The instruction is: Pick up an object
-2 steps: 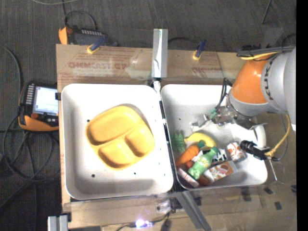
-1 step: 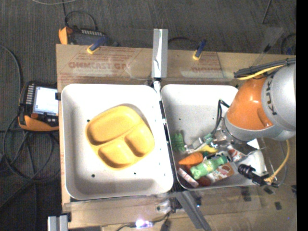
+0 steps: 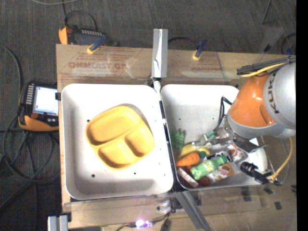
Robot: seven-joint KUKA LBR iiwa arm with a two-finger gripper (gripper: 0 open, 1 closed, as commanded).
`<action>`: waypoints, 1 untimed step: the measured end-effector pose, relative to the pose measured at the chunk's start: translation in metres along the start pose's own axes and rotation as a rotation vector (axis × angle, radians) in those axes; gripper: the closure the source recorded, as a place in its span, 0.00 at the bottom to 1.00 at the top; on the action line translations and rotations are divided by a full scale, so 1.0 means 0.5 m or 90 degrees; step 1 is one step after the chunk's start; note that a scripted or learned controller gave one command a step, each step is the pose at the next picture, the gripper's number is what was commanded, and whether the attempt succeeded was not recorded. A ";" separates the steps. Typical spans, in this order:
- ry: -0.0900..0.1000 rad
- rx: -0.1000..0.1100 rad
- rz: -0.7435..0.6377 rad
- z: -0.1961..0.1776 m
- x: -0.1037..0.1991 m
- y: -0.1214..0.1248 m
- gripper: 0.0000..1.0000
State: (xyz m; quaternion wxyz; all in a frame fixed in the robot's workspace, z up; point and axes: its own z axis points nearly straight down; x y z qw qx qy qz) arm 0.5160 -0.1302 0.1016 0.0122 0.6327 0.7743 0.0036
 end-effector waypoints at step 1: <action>0.006 0.016 0.164 -0.175 0.006 0.072 1.00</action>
